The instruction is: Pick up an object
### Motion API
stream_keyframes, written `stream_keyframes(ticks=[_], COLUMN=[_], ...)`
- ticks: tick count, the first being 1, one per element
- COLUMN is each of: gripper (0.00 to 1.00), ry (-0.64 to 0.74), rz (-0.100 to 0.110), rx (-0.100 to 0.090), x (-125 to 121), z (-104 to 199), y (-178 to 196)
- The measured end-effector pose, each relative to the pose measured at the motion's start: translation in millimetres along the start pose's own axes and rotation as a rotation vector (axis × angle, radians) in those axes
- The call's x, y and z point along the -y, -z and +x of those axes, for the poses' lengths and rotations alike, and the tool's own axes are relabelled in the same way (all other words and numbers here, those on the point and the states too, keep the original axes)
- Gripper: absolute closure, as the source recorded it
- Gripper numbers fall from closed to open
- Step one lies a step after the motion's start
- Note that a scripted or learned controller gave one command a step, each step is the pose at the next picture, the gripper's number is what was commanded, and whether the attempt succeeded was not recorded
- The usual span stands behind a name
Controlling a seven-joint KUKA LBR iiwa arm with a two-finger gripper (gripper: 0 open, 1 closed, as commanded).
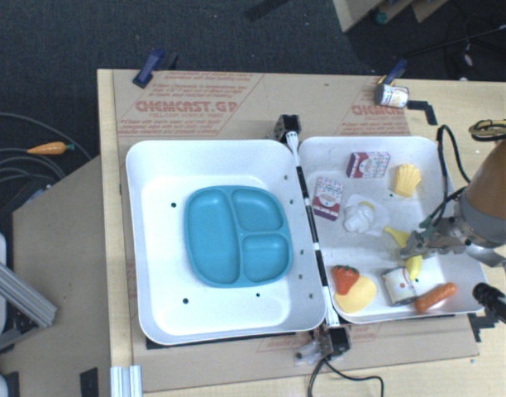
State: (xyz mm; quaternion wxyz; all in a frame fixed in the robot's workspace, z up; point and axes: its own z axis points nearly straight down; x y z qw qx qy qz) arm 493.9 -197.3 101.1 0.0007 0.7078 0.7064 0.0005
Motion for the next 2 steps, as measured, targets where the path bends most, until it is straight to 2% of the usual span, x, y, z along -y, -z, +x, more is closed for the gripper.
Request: stream_keyframes(ticks=[1, 2], gripper=[1.0, 1.0], ry=[0.005, 0.004], rz=[0.0, 0.001], rx=[-0.001, -0.002], x=[-36, -13], z=[71, 155], y=[74, 154])
